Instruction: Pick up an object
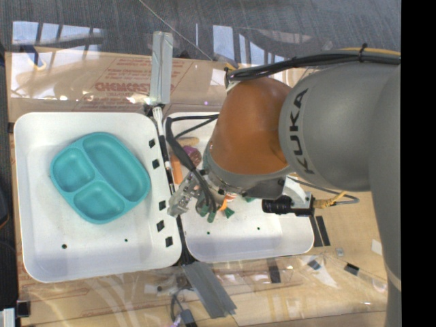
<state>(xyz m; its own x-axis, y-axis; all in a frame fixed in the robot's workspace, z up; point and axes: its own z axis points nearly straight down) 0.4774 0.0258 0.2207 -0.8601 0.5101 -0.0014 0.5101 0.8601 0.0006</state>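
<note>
The arm [327,135] is seen reaching in from the right, its grey body and orange band [248,131] covering most of the right bin [272,245]. The hand [189,197] is lowered into the right bin, at its left side, just beside the divider between the two bins. Metallic finger parts are visible there, but whether they are apart or together cannot be told; nothing is seen clamped between them.

Small objects are clustered in the right bin next to the hand: a green piece [219,214] just right of the fingers, an orange item [178,169] above them near the bin's left wall, and a dark purple item [193,157] partly hidden under the wrist. Their exact shapes cannot be made out. A black cable [184,125] is looped over the upper part of this bin.

In the left bin [41,251] a teal divided plate [99,176] is lying flat, with three compartments, tilted diagonally, well apart from the hand.

Both bins are resting side by side on the surface [82,80], which is covered with clear plastic sheeting showing red print. A grey bar [161,67] is standing up from the junction at the bins' top edge.
</note>
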